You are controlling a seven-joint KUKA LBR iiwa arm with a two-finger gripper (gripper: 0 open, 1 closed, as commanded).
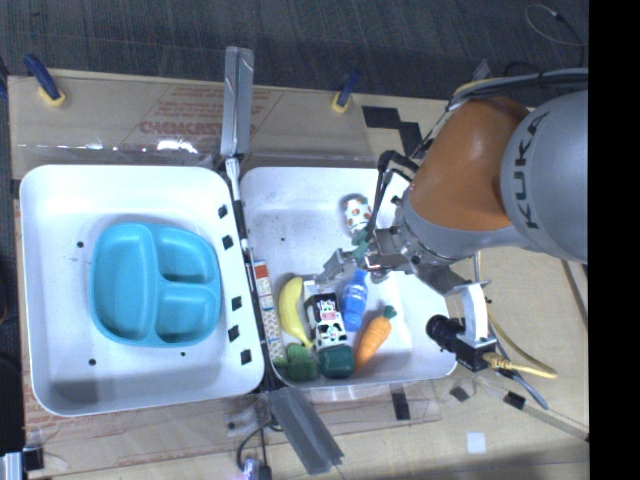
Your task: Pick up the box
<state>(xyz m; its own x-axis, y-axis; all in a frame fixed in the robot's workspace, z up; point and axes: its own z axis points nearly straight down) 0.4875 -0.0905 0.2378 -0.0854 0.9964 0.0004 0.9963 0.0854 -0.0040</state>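
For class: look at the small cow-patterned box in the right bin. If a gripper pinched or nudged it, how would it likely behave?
The box looks like a small carton, so probably light and fairly stiff, though a hard pinch might dent it. Its flat faces suggest it would slide, not roll. It sits wedged between the banana and the blue bottle, so a nudge would likely shift those neighbours too.

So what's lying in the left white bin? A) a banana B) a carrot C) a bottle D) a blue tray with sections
D: the blue sectioned tray lies in the left bin, while the banana and carrot lie in the right bin.
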